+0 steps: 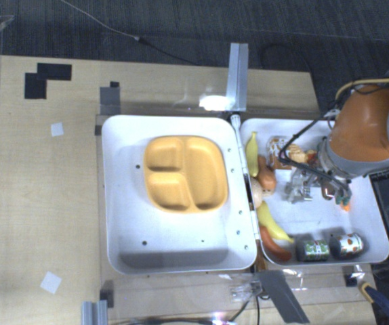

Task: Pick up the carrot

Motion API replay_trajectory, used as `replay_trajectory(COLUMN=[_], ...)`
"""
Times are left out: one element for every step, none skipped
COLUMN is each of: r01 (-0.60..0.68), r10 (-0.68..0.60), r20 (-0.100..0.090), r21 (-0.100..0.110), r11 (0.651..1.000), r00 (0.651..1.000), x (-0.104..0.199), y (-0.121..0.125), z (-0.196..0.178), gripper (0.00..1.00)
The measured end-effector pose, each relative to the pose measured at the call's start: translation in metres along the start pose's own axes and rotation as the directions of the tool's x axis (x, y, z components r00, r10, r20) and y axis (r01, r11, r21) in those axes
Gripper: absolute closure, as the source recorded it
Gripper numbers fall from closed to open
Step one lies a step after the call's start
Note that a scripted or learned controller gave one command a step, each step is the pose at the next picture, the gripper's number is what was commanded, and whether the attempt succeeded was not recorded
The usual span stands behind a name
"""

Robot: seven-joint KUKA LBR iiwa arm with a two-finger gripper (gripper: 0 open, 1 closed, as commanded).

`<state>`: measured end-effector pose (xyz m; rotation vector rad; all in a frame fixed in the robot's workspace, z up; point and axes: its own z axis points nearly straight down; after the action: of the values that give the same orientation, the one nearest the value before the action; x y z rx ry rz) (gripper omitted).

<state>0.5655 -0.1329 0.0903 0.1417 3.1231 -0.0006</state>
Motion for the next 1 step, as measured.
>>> replay_trajectory(r01=[0.222], r10=[-0.222], r20=[0.0], r21=[0.007], r11=[0.975], r00=[0.975], x=[0.036], y=[-0.0801], z=[-0.0007], gripper=[1.0])
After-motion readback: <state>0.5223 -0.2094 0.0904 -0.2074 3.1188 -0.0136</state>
